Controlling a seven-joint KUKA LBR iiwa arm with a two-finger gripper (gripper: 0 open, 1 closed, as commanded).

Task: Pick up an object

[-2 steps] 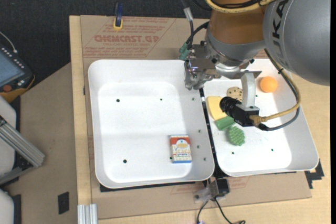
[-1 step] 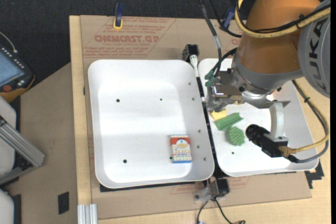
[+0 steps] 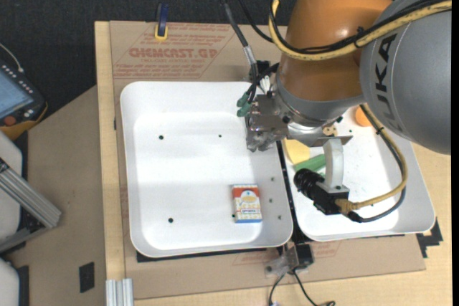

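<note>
A small box [image 3: 246, 203] with a red, white and blue label lies flat in the left bin [image 3: 165, 175], near its front right corner. My gripper [image 3: 257, 137] hangs under the big orange wrist band, over the right edge of the left bin beside the divider between the bins. It is well behind the box and apart from it. In the right bin [image 3: 401, 204] a yellow object [image 3: 296, 152] and a green object [image 3: 314, 163] lie just right of the gripper, partly hidden by the arm. An orange object [image 3: 363, 117] peeks out further right.
The arm's body covers most of the right bin. A black cable plug [image 3: 320, 193] and a yellow-black hose hang from the wrist over that bin. Both bins rest on a cardboard sheet [image 3: 179, 46] with a blue clip [image 3: 163, 20] at its back edge.
</note>
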